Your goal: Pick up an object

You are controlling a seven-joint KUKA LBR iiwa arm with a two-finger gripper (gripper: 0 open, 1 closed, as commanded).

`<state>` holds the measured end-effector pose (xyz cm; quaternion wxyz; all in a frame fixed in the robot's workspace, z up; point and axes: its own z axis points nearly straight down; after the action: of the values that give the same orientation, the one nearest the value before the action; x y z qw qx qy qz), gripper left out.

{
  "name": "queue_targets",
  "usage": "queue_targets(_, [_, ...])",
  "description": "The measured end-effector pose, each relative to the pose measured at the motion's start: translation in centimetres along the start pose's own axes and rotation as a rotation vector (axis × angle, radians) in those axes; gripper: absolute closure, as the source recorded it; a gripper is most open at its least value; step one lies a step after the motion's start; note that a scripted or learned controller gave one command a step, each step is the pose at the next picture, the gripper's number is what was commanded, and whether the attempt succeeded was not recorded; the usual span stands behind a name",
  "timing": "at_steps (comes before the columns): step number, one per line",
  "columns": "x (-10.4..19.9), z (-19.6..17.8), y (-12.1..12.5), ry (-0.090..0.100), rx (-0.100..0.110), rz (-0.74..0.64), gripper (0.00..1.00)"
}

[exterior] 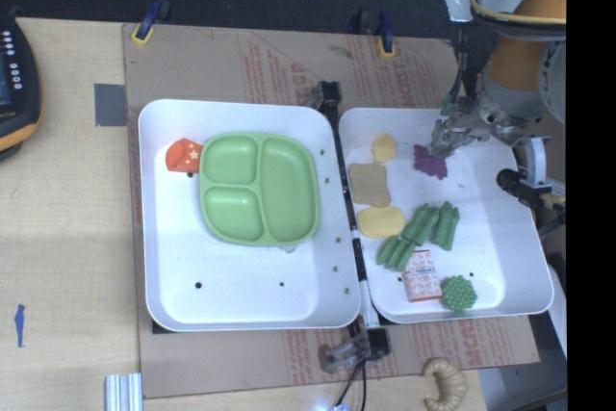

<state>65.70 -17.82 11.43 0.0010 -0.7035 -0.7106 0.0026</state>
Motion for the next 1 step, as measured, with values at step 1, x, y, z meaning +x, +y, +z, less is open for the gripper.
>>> queue_targets(1, [0.0, 0.05, -0.02, 0.0, 0.001, 0.0, 0.0])
